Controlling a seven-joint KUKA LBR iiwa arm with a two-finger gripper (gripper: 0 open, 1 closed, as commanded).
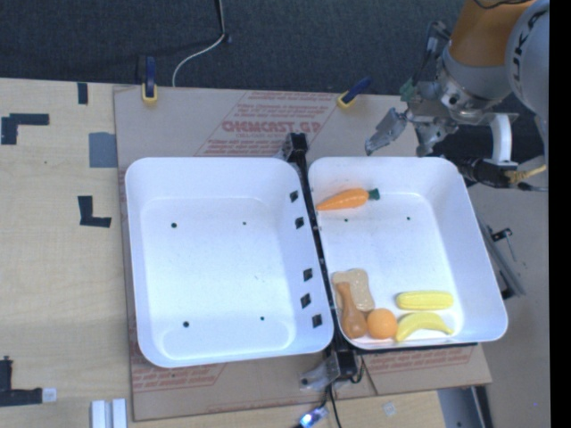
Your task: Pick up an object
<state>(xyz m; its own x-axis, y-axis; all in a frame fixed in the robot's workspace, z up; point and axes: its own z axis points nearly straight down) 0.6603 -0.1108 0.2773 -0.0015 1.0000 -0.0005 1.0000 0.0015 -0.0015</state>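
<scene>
**Gripper poised above the far edge of the right bin, with nothing yet grasped**

The gripper [412,132] hangs over the far rim of the right bin [464,230], its two fingers spread apart and empty. The nearest candidate, a toy carrot [343,200], lies on the bin floor close to the divider between the bins, below and to the left of the gripper in the view and clearly apart from it. The remaining items cluster at the near end, well apart from the gripper: a corn cob [425,300], a banana [423,326], an orange [382,325] and a tan bread-like piece [354,291]. Likely failure modes: a descent on the carrot may strike the divider or close beside the tapered body, letting it roll away; in the cluster, touching items may be pushed aside, or two pinched together. The left bin [143,239] carries no objects.
</scene>
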